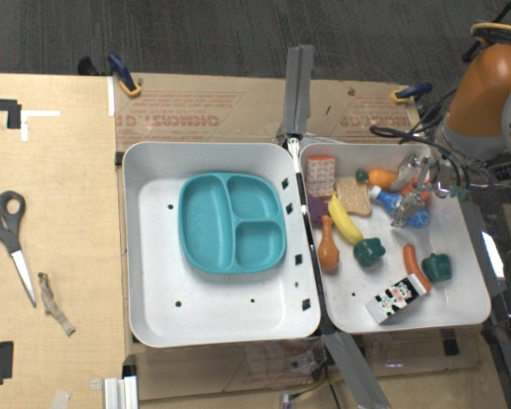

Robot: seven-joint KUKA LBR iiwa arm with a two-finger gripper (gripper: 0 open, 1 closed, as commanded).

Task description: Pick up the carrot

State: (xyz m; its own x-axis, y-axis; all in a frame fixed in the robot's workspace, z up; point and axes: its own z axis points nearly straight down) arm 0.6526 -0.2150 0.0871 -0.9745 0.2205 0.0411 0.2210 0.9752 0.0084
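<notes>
The carrot (381,177) is a short bright orange piece with a dark green end, lying near the back of the right bin (473,309). My gripper (413,196) hangs just right of it and slightly nearer the front, low over a blue toy (390,201) with a red bit beside it. The gripper's metal body hides the carrot's right end. Nothing can be seen held in the gripper.
The right bin also holds a banana (344,220), a bread slice (353,196), a pink carton (321,175), an orange drumstick-like toy (327,247), two green pieces (369,250), a red-orange stick (411,261) and a black-and-white box (398,296). A teal divided plate (233,222) sits in the left bin.
</notes>
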